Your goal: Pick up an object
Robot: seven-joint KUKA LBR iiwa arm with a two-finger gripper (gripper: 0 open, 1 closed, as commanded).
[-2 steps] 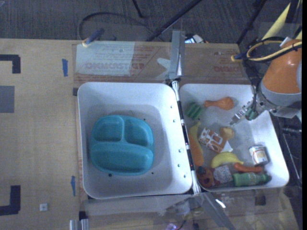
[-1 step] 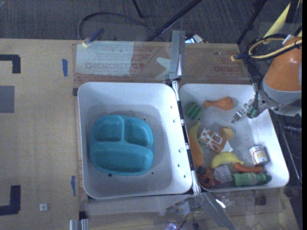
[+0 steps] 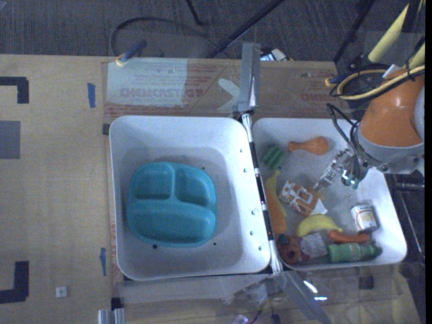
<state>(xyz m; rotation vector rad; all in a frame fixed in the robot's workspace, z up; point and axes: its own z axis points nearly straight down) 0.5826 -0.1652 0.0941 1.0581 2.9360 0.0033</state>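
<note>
My gripper (image 3: 329,176) hangs over the middle of the right bin (image 3: 395,198), reaching in from the right under the arm's orange band. It points down and to the left, just above and to the right of a small orange-and-white carton (image 3: 298,196). Nothing shows in its grasp. Around it lie an orange drumstick-shaped toy (image 3: 308,144), a green piece (image 3: 273,156), a yellow banana (image 3: 318,223), a small can (image 3: 364,217), an orange carrot (image 3: 349,236) and a green bottle (image 3: 351,252).
The left bin (image 3: 135,140) holds a blue divided plate (image 3: 172,203). A long orange item (image 3: 273,206) lies along the right bin's left wall. A dark brown toy (image 3: 290,250) and a pale packet (image 3: 312,245) crowd the front left corner. Cables hang at the upper right.
</note>
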